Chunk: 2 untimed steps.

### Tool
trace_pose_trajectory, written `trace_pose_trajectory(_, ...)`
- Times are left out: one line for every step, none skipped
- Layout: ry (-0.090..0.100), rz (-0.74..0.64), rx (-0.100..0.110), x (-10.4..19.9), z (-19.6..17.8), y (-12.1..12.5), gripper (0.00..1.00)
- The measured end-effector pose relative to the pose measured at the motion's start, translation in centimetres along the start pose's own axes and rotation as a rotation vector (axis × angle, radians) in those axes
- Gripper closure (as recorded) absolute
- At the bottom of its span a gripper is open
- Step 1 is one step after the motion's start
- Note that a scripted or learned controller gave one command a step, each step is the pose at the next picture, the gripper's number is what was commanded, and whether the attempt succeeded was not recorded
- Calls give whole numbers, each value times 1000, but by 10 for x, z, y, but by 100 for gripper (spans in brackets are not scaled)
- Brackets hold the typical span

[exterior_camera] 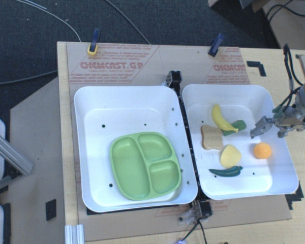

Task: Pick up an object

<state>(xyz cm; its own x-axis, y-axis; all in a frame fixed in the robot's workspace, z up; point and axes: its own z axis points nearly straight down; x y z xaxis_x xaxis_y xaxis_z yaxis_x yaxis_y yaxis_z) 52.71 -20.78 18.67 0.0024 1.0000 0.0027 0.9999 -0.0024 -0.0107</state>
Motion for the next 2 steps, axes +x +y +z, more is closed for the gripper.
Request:
trace_pose_trajectory(-3,-3,-10,0,-5,3,0)
trace_pose_trajectory(-1,-2,-8,-3,36,1,0)
